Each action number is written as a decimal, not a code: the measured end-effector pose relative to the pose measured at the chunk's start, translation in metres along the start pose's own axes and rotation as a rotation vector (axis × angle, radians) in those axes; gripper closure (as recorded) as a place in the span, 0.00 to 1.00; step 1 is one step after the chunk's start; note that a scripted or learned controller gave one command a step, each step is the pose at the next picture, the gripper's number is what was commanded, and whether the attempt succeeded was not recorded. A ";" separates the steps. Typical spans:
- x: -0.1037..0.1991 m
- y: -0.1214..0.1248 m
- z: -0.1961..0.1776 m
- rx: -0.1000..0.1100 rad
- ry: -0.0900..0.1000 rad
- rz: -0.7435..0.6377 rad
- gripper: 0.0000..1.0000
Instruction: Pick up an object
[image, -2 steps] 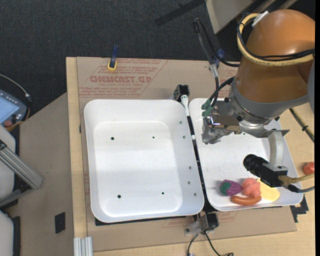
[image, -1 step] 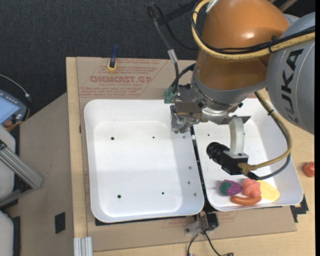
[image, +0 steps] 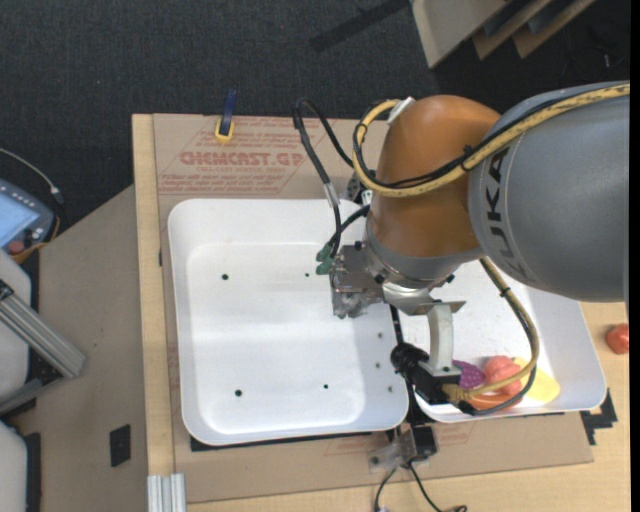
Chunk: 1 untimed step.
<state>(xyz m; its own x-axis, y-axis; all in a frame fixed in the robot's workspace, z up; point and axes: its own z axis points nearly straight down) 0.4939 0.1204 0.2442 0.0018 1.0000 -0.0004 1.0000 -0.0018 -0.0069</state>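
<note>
The arm's big orange band (image: 430, 170) hangs over the divide between the two bins. Below it, my gripper (image: 350, 292) reaches down at the right edge of the left white bin (image: 200, 300), over that bin's floor. Nothing can be made out between its tips. In the near corner of the right white bin (image: 575, 345) lies a small heap: a pink-red piece (image: 503, 370), a purple piece (image: 469, 376), an orange piece (image: 490, 399) and a flat yellow piece (image: 541, 390). The arm hides much of the right bin.
A small orange-red object (image: 620, 338) sits at the right, just past the right bin's rim. Both bins rest on a brown cardboard sheet (image: 240, 150), with a blue-and-yellow clip (image: 227, 120) at its far edge. Grey rails (image: 40, 330) stand at the left.
</note>
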 end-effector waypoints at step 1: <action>0.097 -0.013 0.000 -0.007 0.004 -0.012 1.00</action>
<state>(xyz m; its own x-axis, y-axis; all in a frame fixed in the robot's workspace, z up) 0.4806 0.2173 0.2445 -0.0100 0.9999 0.0031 1.0000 0.0100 0.0003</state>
